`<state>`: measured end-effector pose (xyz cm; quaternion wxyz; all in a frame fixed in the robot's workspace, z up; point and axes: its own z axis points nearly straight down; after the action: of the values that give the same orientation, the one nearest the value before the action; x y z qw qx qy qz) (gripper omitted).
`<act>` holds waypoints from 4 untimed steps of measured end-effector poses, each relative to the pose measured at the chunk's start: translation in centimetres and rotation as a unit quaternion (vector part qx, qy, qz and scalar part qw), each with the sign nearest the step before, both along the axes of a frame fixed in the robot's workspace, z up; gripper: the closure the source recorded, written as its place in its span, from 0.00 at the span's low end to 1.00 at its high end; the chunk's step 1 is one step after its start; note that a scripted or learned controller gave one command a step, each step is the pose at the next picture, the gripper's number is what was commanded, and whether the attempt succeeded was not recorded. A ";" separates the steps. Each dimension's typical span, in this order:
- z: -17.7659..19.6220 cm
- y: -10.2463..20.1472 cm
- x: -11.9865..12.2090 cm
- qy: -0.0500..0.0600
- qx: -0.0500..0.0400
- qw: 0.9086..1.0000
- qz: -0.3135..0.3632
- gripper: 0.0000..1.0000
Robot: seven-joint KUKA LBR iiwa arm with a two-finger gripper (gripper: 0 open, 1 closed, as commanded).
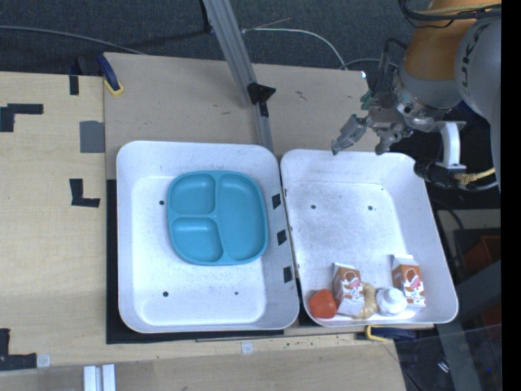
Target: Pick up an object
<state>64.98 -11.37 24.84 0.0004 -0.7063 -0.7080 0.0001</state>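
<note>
Camera view shows small items clustered along the right bin's (423, 210) near edge: a round red-orange ball (323, 304), a printed carton (349, 288), a tan lump (370, 301), a white capped piece (392, 301) and a second carton (409, 281). The gripper (363, 135) hangs over that bin's far edge, fingers spread apart, holding nothing. A smooth teal divided plate (218, 217) lies in the left bin (130, 235). Both bins are shallow, white and speckled.
</note>
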 end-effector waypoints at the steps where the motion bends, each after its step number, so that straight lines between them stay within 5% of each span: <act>1: 0.0 0.0 0.0 0.000 0.000 1.000 0.000 0.00; 4: -16.2 0.8 -1.4 0.001 -0.001 1.000 0.000 0.00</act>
<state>63.54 -10.53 8.65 0.0003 -0.7063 -0.7079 0.0016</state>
